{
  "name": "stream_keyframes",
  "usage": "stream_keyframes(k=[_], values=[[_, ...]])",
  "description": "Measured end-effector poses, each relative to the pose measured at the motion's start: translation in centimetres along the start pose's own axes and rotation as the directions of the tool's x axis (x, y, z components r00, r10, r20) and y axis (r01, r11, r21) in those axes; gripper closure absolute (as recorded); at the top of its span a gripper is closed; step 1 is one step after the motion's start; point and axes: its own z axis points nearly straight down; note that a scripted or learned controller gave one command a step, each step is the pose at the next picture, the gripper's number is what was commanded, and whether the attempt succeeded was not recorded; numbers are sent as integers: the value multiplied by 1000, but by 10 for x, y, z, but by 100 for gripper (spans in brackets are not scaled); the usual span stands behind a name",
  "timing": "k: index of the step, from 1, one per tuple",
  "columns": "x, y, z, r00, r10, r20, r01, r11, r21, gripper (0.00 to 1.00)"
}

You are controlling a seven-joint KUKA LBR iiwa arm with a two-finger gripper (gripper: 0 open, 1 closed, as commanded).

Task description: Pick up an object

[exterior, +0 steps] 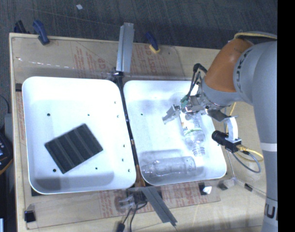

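I see the bench, pale wood with red print, clamps along its far edge. On it sit two white bins, side by side, touching at a dark divider.

Arm comes in from the right, grey with the orange band, bent down over the right bin.

Left bin holds one dark ribbed slab, lying flat and skewed, in the near-left part of the bin.

Right bin holds two clear plastic bottles. The large bottle lies on its side along the near wall, roughly parallel to it. The small bottle lies nearly at right angles to that, with a white label at its far end and its near end close to the large one's right end; I can't tell if they touch.

Gripper is low in the right bin, just at the far end of the small bottle. Metal parts stick out to the left of it. Fingers are lost in the clutter of wrist, cables and clear plastic, so I can't tell whether they're apart or together, or whether the small bottle is between them.

Black bracket with a yellow cable sits at the right bin's right rim.
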Motion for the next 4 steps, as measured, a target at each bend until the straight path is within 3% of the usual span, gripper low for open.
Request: stream_keyframes(k=[4], values=[[0,0,0,1000,0,0,0,1000,0,0]])
